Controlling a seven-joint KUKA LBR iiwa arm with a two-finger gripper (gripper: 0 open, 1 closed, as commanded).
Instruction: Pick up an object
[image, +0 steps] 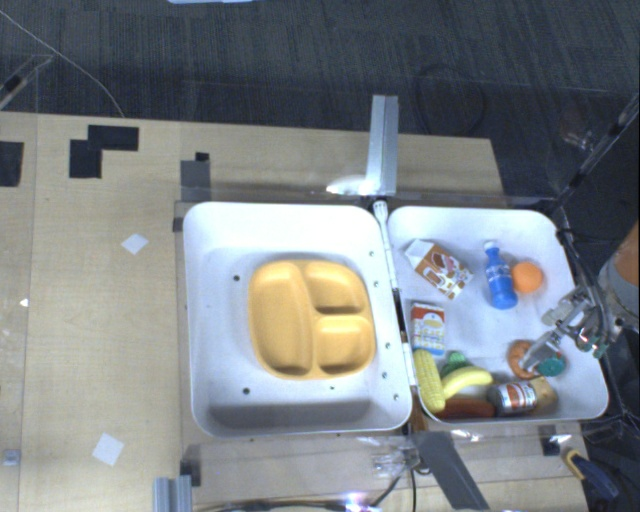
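While the pincer (562, 334) hangs over the right bin (470, 225) at its right wall, I cannot tell its opening. Just below-left of it lies a round brown toy (522, 355), beside the can (516, 397), making that toy the likeliest pick.

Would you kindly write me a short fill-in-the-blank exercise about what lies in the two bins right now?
1. The yellow divided tray lies in the ____ bin of the view.
2. The blue bottle has a small ____ ball right beside it.
3. The corn cob lies next to a yellow ____.
4. The hand hangs over the ____ bin of the view.

Missing words: left; orange; banana; right
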